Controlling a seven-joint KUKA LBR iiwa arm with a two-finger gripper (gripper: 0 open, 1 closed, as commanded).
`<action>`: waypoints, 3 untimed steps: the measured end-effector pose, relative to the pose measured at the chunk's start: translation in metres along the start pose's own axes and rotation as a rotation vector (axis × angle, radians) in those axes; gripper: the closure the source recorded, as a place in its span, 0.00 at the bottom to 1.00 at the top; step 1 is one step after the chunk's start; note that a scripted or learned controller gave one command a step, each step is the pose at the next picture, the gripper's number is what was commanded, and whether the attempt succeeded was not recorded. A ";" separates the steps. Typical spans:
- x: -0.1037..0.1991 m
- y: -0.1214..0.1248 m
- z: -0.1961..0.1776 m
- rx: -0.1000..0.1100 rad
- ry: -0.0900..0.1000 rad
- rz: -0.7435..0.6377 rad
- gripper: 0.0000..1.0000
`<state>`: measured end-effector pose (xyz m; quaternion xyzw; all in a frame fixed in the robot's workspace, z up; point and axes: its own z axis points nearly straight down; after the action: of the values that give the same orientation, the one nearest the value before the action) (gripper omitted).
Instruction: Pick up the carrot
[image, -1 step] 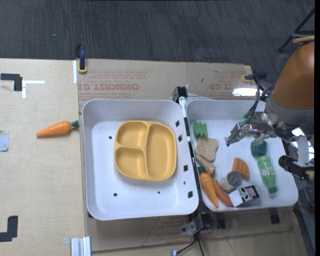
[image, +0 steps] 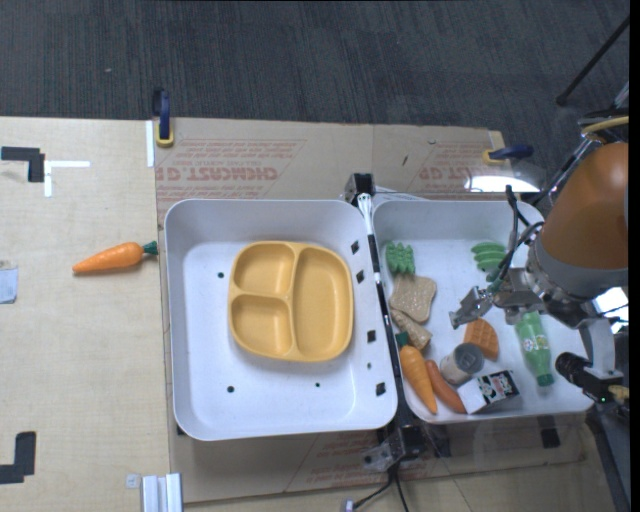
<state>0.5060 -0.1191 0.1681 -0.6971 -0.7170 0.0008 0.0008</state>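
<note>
Orange tapered toy carrot (image: 417, 378) lying slantwise near the front-left corner of the right-hand shallow white bin (image: 450, 214), touching a second, redder carrot-like piece (image: 445, 388); ungrasped. Metal two-finger gripper (image: 474, 308) above an orange slice-shaped toy (image: 484, 337), near the carrot, jaws parted, holding nothing. Left to do: reach, close, lift.

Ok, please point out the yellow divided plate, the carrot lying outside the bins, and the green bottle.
yellow divided plate (image: 292, 300): camera view, the centre ridge.
carrot outside the bins (image: 108, 259): camera view, mid orange body.
green bottle (image: 533, 345): camera view, its middle.
</note>
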 end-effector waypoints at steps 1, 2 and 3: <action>-0.028 0.025 0.077 0.002 0.001 0.187 0.00; -0.029 0.025 0.068 0.001 0.000 0.191 1.00; 0.070 0.036 -0.023 0.000 -0.001 0.275 1.00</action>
<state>0.5405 -0.0477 0.1911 -0.7888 -0.6146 0.0010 0.0003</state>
